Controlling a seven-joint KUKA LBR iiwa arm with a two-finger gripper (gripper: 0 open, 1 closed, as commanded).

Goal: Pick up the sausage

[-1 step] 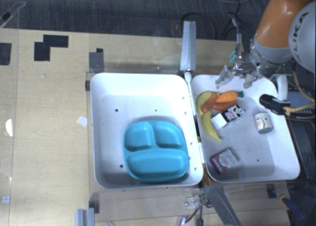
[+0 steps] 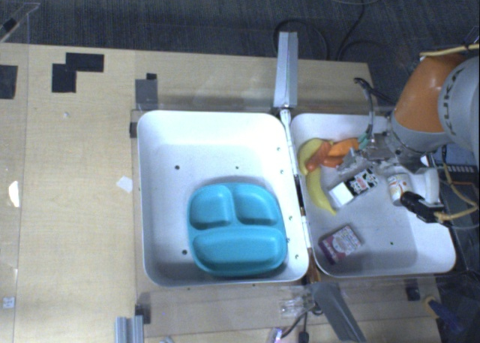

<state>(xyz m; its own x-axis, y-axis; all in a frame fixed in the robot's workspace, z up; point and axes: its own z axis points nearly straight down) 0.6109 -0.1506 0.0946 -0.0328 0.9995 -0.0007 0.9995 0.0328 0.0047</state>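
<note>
An orange-red elongated piece point(image 2: 335, 151), which I take for the sausage, lies at the back left of the right bin point(image 2: 420, 259). It rests against the top of a yellow banana point(image 2: 316, 181). My gripper point(image 2: 358, 178) hangs low over the middle of that bin, just right of and slightly nearer than the sausage. A small white block point(image 2: 341, 194) shows at its lower left tip, beside the banana. I see nothing clearly held.
A dark maroon packet point(image 2: 341, 241) lies near the right bin's front edge. In the left bin point(image 2: 157, 184) sits a blue divided tray point(image 2: 236, 229). The arm's orange band point(image 2: 420, 101) and wrist cover the right bin's back right corner.
</note>
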